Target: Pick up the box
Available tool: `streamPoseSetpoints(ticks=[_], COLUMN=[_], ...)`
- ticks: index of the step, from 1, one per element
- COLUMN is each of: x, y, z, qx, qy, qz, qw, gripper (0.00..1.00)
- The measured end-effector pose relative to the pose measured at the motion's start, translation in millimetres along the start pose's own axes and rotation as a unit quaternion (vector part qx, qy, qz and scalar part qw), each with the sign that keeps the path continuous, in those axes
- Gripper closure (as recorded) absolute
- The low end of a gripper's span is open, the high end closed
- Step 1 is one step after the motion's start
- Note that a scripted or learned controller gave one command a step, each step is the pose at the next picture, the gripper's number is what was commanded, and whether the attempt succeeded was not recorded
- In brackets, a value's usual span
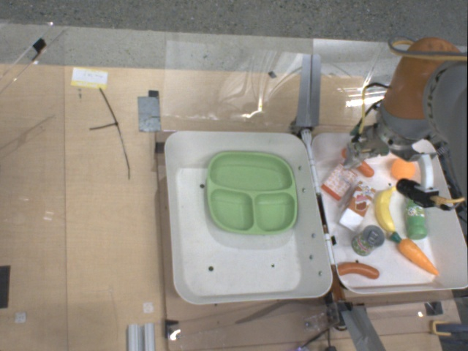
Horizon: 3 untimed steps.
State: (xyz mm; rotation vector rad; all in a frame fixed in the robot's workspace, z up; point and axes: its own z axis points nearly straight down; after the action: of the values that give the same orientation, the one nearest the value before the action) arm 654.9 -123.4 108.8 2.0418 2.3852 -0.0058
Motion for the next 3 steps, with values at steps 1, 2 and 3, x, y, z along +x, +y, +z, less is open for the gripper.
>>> streamPoseSetpoints(ticks=[1,2,3], x=[0,11,20], y=[-2,-30,-71], z=[2,10,10], qx=[0.002,-0.010,-0.011], qy=[0.000,-0.002,-0.001], qz=[0.000,-0.076,-0.064], qw=[1.0000,0.9971,0.9979], gripper=[0.00,0.00,0.00])
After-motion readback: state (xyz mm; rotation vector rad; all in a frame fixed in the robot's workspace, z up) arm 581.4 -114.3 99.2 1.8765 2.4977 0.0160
